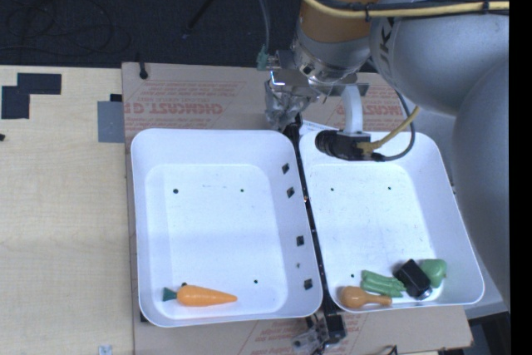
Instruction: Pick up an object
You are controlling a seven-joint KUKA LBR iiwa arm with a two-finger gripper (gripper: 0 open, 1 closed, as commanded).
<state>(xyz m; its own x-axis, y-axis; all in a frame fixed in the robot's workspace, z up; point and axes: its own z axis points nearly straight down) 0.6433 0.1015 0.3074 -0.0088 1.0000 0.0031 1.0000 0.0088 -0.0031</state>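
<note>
An orange carrot with a green top [204,295] lies in the near left corner of the left bin [150,179]. In the right bin's [440,179] near right corner sit a green bean-like piece [381,283], a black block [413,278], a green piece [433,268] behind it and an orange pear-shaped piece [362,298]. My gripper [283,110] hangs over the far edge of the bins, right at the divide between them, far from all these objects. I see nothing held in it.
The arm's large grey body [449,29] covers the far right of the bench above the right bin. Brown cardboard [191,100] lies under both bins. A pale wooden bench top [58,204] stretches to the left.
</note>
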